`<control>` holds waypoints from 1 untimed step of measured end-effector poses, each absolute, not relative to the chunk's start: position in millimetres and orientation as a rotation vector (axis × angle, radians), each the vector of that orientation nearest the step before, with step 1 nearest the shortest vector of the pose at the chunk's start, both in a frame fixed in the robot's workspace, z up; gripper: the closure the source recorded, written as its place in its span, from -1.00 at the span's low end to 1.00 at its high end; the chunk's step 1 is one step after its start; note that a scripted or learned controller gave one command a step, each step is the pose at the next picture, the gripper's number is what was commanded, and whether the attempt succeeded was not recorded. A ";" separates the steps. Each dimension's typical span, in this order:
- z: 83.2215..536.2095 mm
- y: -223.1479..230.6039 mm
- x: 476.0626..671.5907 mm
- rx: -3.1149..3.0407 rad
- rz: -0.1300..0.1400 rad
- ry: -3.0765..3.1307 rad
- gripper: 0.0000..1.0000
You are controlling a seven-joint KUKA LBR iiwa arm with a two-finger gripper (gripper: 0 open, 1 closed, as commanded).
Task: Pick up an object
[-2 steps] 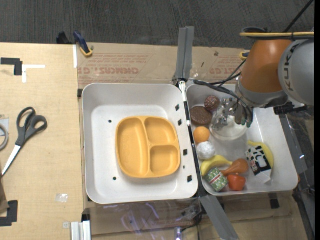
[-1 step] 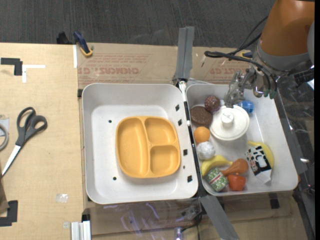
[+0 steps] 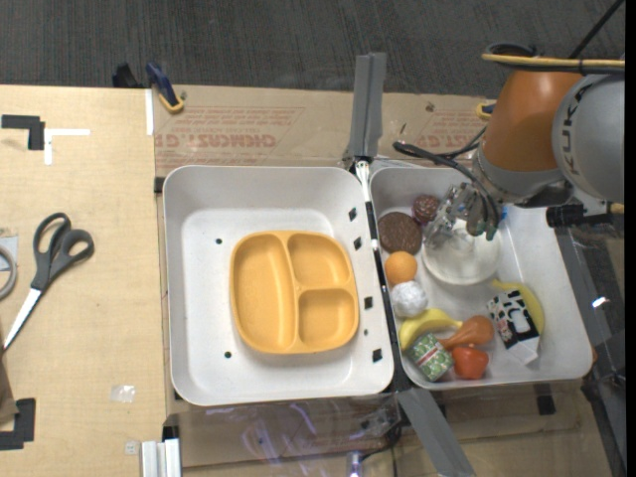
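camera view: the grey kuka arm with its orange band (image 3: 532,117) reaches in from the right over the right-hand shallow white bin (image 3: 566,306), its two-finger gripper (image 3: 467,217) lowered above a clear, glassy rounded object (image 3: 459,258) near the bin's middle. whether the gripper is released or clenched cannot be told from this angle, and nothing is plainly seen between its tips.

the right bin's contents crowd its left side and front: a dark brown round disc (image 3: 399,233) by the upper left wall, a small dark red ball (image 3: 426,208) just beside it, an orange ball (image 3: 400,267) below, then a white crumpled ball (image 3: 407,297). nearer the front lie a yellow banana-shaped toy (image 3: 425,324), a green-and-red packet (image 3: 429,357), a red tomato-like piece (image 3: 470,363) and an orange drumstick-shaped toy (image 3: 467,333). a black-and-white carton (image 3: 513,321) rests against a second yellow banana (image 3: 532,306) toward the right.

the left-hand white bin (image 3: 189,296) holds a yellow three-compartment plastic tray (image 3: 294,291), lying flat at its centre.

on the wooden bench (image 3: 79,346) to the left, well apart from the bins, lie black-handled scissors (image 3: 50,256).
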State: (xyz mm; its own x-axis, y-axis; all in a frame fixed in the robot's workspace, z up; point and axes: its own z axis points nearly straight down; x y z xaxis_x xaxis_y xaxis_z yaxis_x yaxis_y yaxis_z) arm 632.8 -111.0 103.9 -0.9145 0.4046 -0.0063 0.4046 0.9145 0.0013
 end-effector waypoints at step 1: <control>339.5 -138.4 630.0 1.344 -0.002 2.836 1.00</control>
State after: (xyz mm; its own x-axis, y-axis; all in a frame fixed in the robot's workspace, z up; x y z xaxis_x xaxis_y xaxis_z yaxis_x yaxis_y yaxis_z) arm 630.0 -138.4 339.5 -0.6331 0.7741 -0.0036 0.7741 0.6331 0.0002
